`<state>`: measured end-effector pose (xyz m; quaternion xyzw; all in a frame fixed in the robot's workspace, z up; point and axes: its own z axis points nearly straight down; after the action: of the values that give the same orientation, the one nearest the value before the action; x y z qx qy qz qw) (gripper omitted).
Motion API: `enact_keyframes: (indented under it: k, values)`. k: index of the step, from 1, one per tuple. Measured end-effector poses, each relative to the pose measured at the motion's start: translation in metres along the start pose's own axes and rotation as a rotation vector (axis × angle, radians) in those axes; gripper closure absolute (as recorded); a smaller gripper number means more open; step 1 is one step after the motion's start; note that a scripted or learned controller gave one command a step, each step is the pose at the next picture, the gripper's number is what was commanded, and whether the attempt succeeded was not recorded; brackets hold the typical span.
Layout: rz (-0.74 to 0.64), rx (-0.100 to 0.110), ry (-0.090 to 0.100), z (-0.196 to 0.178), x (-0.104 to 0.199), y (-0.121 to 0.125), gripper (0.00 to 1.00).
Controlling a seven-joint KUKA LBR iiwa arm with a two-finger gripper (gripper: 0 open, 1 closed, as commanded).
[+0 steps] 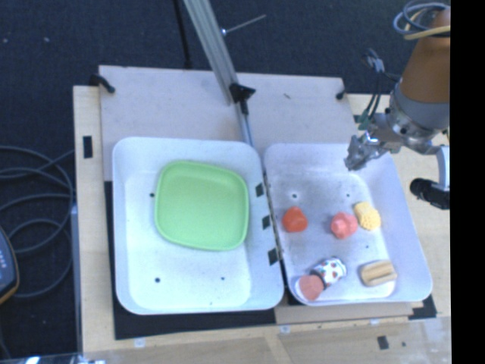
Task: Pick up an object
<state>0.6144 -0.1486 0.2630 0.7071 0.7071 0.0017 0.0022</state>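
The right bin [303, 174] holds several small items: an orange-red ball [295, 220], a pink-red piece [343, 225], a yellow corn-like piece [367, 216], a tan bread-like piece [377, 272], a red disc [310, 286] and a small patterned can [330, 270] lying next to it. My gripper [358, 156] hangs over the far right part of this bin, above and behind the yellow piece, apart from every item. Nothing shows between its fingers.
A green square plate [202, 205] lies in the left bin [136, 279]. A slanted metal pole [212, 40] reaches down to the divide between the bins at the back. Cables lie off the bench at the left.
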Motion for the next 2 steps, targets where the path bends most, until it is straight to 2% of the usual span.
enact_keyframes:
  k: [2]
  values:
    - [-0.004,0.005,0.001,0.020,0.111,-0.026,1.00]
